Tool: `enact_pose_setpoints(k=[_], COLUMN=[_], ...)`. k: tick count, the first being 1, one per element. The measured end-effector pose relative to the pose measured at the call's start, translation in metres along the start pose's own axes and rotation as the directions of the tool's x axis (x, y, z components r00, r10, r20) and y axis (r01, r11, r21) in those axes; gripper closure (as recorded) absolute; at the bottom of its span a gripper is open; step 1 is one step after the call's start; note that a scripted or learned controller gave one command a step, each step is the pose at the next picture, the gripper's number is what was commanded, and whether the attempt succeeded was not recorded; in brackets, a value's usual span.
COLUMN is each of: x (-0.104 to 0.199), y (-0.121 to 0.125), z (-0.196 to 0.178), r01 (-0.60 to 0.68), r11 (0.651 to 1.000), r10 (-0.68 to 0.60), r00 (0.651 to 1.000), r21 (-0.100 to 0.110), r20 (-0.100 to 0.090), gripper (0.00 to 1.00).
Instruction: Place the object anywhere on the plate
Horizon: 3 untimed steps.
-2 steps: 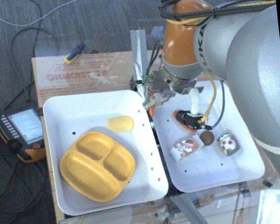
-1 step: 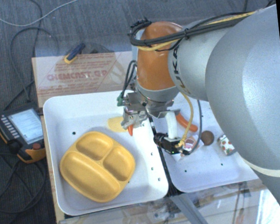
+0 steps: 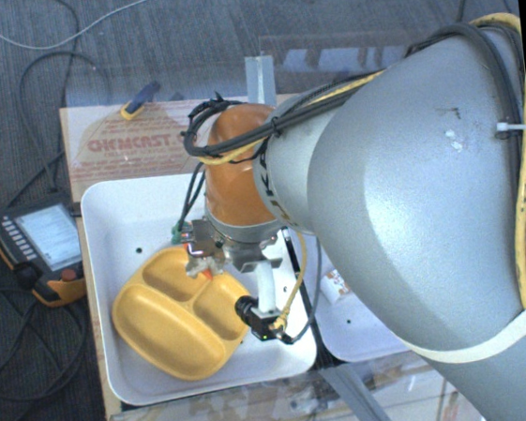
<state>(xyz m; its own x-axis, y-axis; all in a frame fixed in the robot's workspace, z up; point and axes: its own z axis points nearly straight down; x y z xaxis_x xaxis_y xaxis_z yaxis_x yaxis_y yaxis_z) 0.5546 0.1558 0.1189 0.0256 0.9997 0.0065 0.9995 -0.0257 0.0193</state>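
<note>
Reaching in from the right, the grey arm (image 3: 414, 206) is seen spread over much of the right bin (image 3: 352, 331), its orange band (image 3: 235, 175) held above the left bin (image 3: 104, 223). A yellow divided plate (image 3: 177, 323) is laid in the near part of the left bin. The claw (image 3: 226, 256) is poised over the plate's far right edge; whether anything is gripped cannot be told. A handheld controller (image 3: 40, 244) is set on the floor, left of the bins.
</note>
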Motion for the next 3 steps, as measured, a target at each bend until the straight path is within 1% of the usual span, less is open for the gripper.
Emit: enact_pose_setpoints(k=[1, 2, 3], x=[0.047, 0.05, 0.014], y=[-0.024, -0.021, 0.057], z=[0.023, 0.021, -0.023], r01=[0.098, 0.099, 0.604], r11=[0.995, 0.995, 0.797], r10=[-0.098, -0.099, -0.604], r00=[0.995, 0.995, 0.797], r21=[-0.016, -0.033, 0.025], r20=[0.009, 0.005, -0.007], gripper=[1.0, 0.0, 0.0])
